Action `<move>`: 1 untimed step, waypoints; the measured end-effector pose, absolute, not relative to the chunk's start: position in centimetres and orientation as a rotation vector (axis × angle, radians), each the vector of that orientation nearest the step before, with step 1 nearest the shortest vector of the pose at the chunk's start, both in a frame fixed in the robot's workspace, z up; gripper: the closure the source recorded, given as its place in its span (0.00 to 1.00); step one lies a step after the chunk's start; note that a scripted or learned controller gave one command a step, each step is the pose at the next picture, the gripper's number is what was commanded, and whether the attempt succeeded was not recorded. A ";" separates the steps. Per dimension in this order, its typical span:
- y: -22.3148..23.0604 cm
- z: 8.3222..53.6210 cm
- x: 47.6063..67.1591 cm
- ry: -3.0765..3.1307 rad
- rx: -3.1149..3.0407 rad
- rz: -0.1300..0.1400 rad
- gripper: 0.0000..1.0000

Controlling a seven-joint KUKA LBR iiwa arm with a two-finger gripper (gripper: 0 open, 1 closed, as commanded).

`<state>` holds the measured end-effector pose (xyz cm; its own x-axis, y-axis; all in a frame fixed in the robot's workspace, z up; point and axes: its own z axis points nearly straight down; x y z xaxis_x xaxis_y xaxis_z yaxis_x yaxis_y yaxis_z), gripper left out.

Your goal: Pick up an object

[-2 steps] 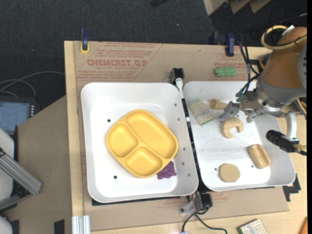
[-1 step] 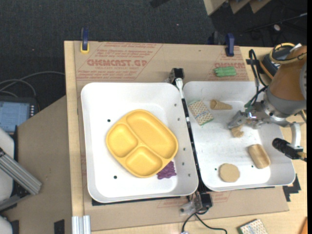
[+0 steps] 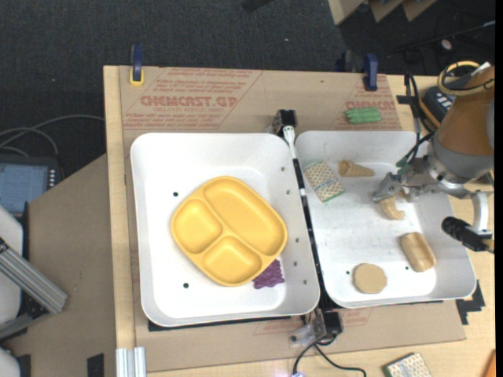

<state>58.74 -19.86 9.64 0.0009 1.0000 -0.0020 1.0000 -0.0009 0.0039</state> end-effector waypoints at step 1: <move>-13.9 8.5 61.6 2.224 2.211 0.004 1.00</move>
